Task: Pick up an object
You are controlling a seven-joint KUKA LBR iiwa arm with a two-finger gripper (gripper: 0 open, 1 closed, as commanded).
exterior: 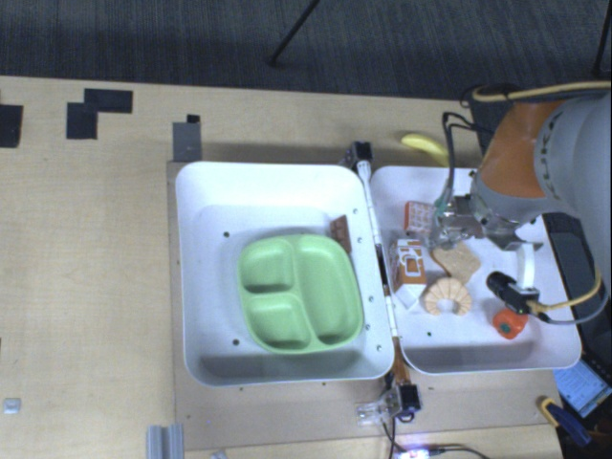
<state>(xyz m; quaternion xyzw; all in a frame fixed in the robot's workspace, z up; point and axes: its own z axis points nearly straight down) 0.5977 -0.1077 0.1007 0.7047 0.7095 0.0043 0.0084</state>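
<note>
Tan and flat, the bread slice (457, 259) under the gripper (453, 226) is your likeliest target; it lies in the right bin (564, 352), touching the croissant (448, 296) below it and just beside the orange-and-white carton (411, 261). You cannot tell from this slanted view whether the tool is released or clenched, and nothing shows as held.

Judge the slice as a light toy piece, probably stiff plastic or foam, and thin. Lying flat, it offers little to pinch from above, so you would want to close across its narrow width at an exposed edge, away from the croissant. Expect a smooth surface that may slide out.

Consider the croissant too: rounded, ridged and bulkier, it looks easier to straddle across its middle. The small carton (418, 217) near the back wall has flat sides that should hold well. Near the front, the orange piece (510, 324) is small and could roll.

Over in the left bin (191, 256), the green divided tray (299, 291) is broad and shallow, best taken by its rim.
</note>
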